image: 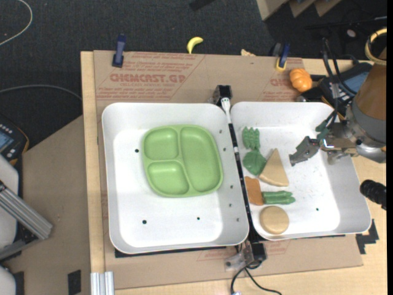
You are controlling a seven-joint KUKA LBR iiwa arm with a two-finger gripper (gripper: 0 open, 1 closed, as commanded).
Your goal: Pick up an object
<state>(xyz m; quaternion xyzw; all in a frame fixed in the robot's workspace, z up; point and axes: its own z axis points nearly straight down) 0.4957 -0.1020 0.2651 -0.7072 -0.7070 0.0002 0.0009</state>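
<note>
Currently the gripper (309, 146) hangs over the right bin (344, 189), above bare white floor in that bin's upper middle. Its two dark fingers (302, 152) point toward the left of the view and stand apart, with nothing between them. The arm (371, 112) enters from the right edge, its wrist over the bin's right rim.

Loose objects lie along the left side of the right bin, all apart from the gripper. Nearest is a tan wedge (274, 169), to the left of and slightly below the fingers. A green leafy piece (252, 151) lies beside the wedge, nearer the bin's left wall. Below these lie an orange block (253, 191), a green pod-shaped piece (277, 197), and a round tan bun (274, 219) near the bottom rim.

The left bin (123, 183) holds a green divided plate (182, 160) with three compartments. Outside the bins, a small orange object (300, 79) rests on the cardboard sheet (153, 78).
</note>
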